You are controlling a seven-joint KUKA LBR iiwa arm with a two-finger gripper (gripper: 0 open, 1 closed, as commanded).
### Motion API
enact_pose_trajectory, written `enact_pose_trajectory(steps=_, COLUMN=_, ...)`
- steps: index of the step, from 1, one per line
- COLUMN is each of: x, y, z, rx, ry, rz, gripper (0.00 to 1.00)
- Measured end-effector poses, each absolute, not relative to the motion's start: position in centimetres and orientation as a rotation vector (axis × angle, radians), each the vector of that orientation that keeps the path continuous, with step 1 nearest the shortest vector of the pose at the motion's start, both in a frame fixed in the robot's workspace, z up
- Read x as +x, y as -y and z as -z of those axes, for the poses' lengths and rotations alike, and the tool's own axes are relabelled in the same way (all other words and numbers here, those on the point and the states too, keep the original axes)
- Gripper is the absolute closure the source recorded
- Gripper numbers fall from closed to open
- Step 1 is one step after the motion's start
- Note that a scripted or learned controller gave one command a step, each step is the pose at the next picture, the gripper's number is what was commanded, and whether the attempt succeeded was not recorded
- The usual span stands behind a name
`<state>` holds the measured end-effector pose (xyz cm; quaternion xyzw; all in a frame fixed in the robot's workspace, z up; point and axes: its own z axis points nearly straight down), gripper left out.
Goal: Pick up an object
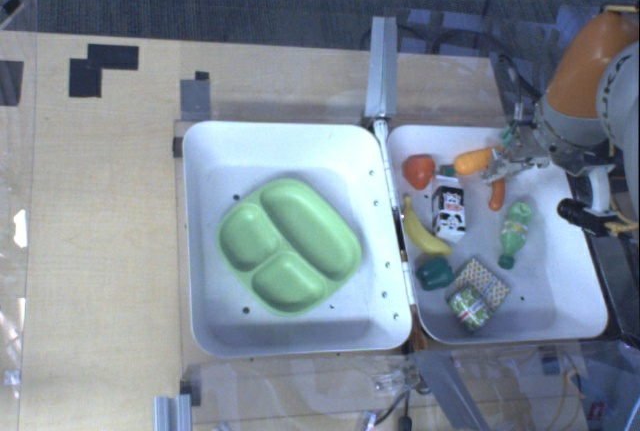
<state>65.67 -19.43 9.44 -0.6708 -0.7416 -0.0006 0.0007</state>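
Nearest lies a packet (470,307) in the right bin (560,319). Gripper (508,162) hovers by a carrot (473,160); its opening I cannot tell.

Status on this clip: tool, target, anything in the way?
Tool low over right bin, beside orange carrot. Nothing seen between its tips. Red tomato, small orange piece and green bottle crowd close.

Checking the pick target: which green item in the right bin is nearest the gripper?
The green bottle, just below the gripper; the dark green piece lies farther left.
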Motion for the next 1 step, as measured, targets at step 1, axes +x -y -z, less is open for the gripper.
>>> enact_pose_trajectory(steps=1, x=65.53, y=15.03, z=-20.17, rx=-1.952, ry=2.466, rz=0.002, gripper=1.00)
